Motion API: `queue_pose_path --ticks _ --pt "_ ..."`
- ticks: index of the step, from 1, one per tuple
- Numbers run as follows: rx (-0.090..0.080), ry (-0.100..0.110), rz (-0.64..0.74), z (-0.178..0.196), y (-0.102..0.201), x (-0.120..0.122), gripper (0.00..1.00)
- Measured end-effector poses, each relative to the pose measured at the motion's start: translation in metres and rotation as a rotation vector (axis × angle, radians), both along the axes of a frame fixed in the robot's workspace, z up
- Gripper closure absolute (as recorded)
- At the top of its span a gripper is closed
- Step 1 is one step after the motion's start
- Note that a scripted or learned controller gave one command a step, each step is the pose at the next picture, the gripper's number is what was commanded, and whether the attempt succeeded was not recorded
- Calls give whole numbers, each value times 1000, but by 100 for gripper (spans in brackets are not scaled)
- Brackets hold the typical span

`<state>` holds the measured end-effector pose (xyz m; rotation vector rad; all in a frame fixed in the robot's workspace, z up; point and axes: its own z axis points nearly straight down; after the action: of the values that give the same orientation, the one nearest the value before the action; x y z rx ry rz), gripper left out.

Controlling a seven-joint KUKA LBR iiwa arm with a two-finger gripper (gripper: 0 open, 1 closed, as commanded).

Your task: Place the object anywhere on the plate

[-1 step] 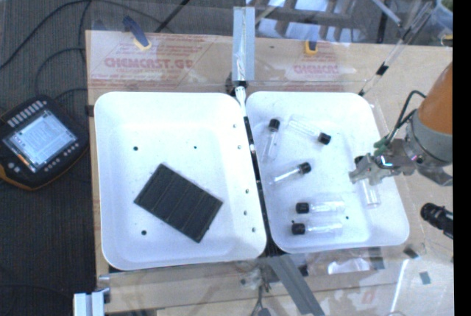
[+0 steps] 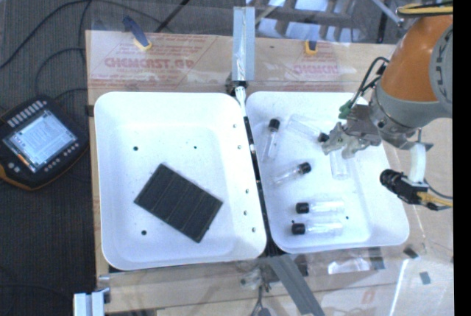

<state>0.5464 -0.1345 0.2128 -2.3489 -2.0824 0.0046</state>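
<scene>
In the camera view, two shallow white bins are seen side by side on the bench. In the left bin [image 2: 118, 123] a dark rectangular plate [image 2: 178, 202] lies flat, turned at an angle, in the lower middle of the floor, with nothing resting on it.

In the right bin [image 2: 383, 233] several clear vials with black caps are scattered. One vial [image 2: 271, 138] lies near the bin's left wall, another [image 2: 293, 173] lies tilted below it, and two more, an upper vial [image 2: 319, 208] and a lower vial [image 2: 317, 227], lie nearly parallel toward the front. All are well apart from the plate.

The arm [image 2: 423, 71], grey with an orange band, is seen reaching in from the right over the right bin. The gripper [image 2: 340, 145] is held above the bin's upper middle area. Something clear, possibly a further vial [image 2: 339, 164], is made out just below the fingertips, but the view is too blurred there to say whether it is touched. How the fingers stand cannot be told.

A handheld controller [image 2: 37, 141] with a lit screen lies off the bench to the left.
</scene>
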Motion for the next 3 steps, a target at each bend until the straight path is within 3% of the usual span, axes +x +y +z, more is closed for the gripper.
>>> queue_pose_path --ticks 1,2,3 --pt "-1 -1 74 27 89 84 100" --pt "-4 -1 99 -30 156 121 100" --pt "-3 -3 436 77 225 122 100"
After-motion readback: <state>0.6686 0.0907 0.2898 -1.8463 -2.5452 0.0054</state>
